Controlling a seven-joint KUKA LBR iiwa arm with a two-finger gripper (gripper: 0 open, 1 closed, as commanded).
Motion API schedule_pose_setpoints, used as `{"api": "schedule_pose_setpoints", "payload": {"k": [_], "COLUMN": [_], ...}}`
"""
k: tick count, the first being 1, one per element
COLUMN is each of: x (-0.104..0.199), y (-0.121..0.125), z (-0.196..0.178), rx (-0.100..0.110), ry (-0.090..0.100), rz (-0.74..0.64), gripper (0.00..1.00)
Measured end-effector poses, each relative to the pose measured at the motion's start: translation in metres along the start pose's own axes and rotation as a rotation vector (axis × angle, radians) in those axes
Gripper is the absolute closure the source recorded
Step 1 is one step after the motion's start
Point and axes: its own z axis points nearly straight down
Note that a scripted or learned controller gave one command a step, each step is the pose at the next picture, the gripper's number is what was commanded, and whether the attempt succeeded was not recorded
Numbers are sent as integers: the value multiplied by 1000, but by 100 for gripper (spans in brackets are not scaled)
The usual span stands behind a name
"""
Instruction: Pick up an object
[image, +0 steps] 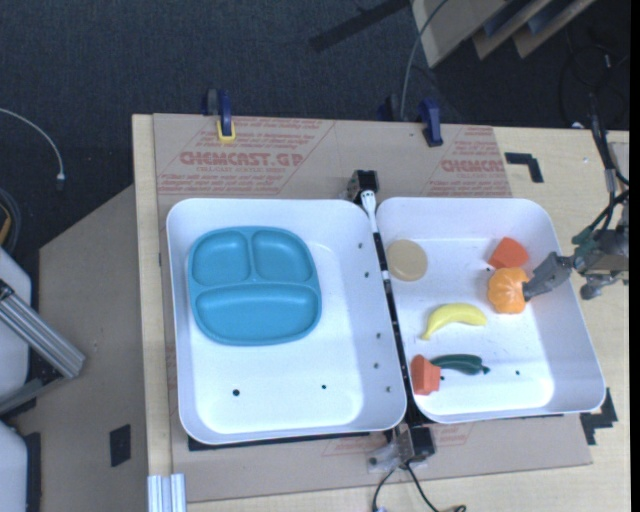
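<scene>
Two shallow white bins sit side by side on the bench, the left bin and the right bin. The left one holds a light blue plastic divided plate, three compartments, lying flat toward the bin's left.

The right bin holds five items. A round tan disc sits near the upper left. A yellow plastic banana lies mid-bin. A dark green pepper-like piece lies below the banana, with a small orange-red block just beside its left end. An orange round fruit is at the right side, with a red-orange wedge touching it from above.

The arm comes in low from the right edge, only its wrist end visible. The gripper points left and slightly down over the right bin's right wall. Its grey tip is just beside the orange round fruit, right side, maybe touching. Can't tell if the jaws are open or closed, as the fingers blur into one grey shape. Nothing visibly between them.
</scene>
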Motion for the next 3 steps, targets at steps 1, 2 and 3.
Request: {"api": "schedule_pose_setpoints", "payload": {"k": [1, 2, 3], "x": [0, -10, -10], "y": [2, 2, 4], "z": [-4, 51, 94], "rx": [-9, -2, -3], "ry": [-2, 0, 1], "rz": [-3, -2, -3], "gripper": [0, 0, 0]}}
